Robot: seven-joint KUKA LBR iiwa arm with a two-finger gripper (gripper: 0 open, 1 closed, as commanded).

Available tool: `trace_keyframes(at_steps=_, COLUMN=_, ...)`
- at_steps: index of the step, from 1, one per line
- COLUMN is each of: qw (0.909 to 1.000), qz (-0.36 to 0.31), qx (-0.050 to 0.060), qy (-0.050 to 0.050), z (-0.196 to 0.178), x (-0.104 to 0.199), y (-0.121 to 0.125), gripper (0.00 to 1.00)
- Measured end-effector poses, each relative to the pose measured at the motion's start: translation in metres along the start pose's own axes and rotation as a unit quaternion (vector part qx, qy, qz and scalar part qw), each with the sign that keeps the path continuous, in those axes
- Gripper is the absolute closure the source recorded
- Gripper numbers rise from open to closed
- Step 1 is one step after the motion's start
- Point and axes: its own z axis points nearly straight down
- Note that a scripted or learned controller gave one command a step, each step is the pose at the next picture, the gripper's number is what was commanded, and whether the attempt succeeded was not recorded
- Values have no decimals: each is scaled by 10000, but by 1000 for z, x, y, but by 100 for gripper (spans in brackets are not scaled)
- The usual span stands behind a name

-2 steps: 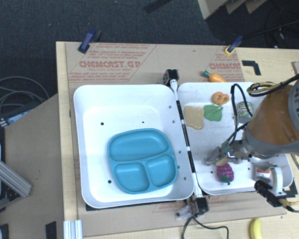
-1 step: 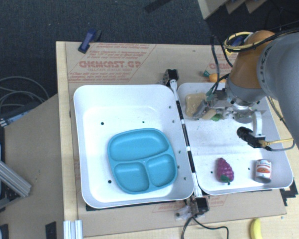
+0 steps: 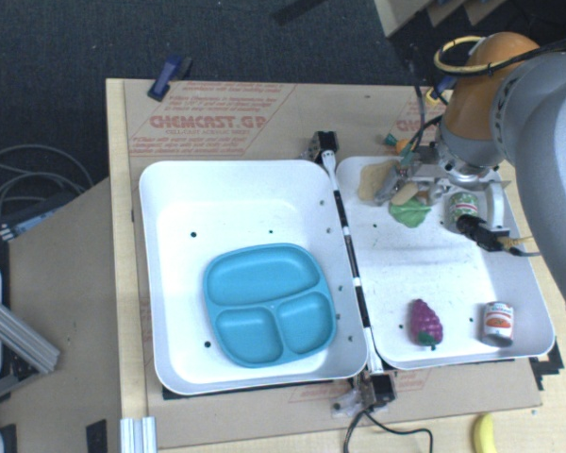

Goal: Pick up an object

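Low over the far end of the right-hand shallow white plastic bin (image 3: 533,319), the metal two-finger claw (image 3: 403,186) hangs above a soft-looking crumpled green object (image 3: 411,212), with a pale tan lump (image 3: 372,185) just beside it toward the divider; whether the claw is spread or closed I cannot tell, and nothing can be seen gripped in it. The green piece, the likeliest target, looks light and pliable, so it would probably squash instead of slipping, and a pinch across its bulging middle seems the safest hold. Near the front of the same bin lie a knobbly purple grape-like cluster with a green stem (image 3: 425,322) and, well apart to its right, a small cylindrical can with a red-and-white label (image 3: 497,321); the can would be stiff, smooth and prone to roll, best taken across its round sides. A second labelled can (image 3: 463,206) sits near the wrist, partly hidden. The left-hand white bin (image 3: 170,253) holds a glossy, rigid light-blue three-compartment plastic tray (image 3: 269,302). Both bins rest on a brown printed cardboard sheet (image 3: 217,116) covering the counter.
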Motion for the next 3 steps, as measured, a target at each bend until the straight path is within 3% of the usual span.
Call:
trace_keyframes(at_steps=1, qw=10000, qz=-5, qx=8, qy=-17, z=-10, x=-1, y=0, gripper=100)
trace_keyframes(at_steps=2, qw=10000, qz=-5, qx=-32, qy=-6, z=-143, x=4, y=-17, gripper=100)
trace_keyframes(at_steps=3, qw=10000, qz=-10, qx=-1, qy=10, z=-133, x=65, y=-66, gripper=100)
